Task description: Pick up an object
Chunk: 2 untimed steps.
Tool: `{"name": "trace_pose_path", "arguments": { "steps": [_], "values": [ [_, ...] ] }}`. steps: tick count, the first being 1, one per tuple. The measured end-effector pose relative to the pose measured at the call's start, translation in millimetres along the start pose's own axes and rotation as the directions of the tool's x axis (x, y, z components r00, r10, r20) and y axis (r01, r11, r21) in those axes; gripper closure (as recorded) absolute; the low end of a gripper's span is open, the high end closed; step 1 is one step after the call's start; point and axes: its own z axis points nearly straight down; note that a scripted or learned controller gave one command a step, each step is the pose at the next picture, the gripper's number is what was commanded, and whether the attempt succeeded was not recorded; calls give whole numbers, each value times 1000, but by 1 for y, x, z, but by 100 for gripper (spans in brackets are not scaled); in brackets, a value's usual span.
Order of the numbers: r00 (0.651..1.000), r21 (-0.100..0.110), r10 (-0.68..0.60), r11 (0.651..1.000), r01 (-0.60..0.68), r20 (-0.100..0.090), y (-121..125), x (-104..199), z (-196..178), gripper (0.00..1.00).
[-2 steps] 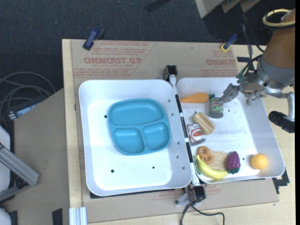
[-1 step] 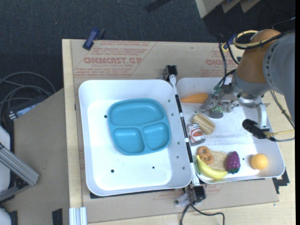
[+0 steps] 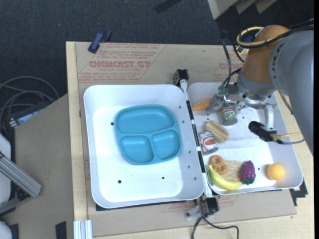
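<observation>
My gripper (image 3: 227, 102) hangs low over the back of the right bin (image 3: 291, 156), reaching in from the right. Just in front of it, touching or nearly touching, stands a small green-labelled can (image 3: 229, 116). An orange carrot-like piece (image 3: 201, 105) lies to the gripper's left by the bin wall. A tan bread roll (image 3: 217, 130) and a red-and-white can (image 3: 208, 142) lie in front of the green can. Nothing shows as lifted.
At the right bin's front lie a pretzel (image 3: 217, 163), a yellow banana (image 3: 224, 181), a purple fruit (image 3: 247, 172) and an orange (image 3: 275, 172). The left bin (image 3: 97, 133) holds a blue divided tray (image 3: 148, 133). A blue item (image 3: 98, 40) lies on the bench's back left corner.
</observation>
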Motion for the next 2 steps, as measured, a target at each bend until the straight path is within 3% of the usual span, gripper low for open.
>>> {"name": "trace_pose_path", "arguments": {
  "steps": [1,2],
  "values": [
    [1000,23,0,1000,0,1,19,8,3,0],
    [1000,15,1,1000,-1,1,21,20,2,0]
  ]
}}
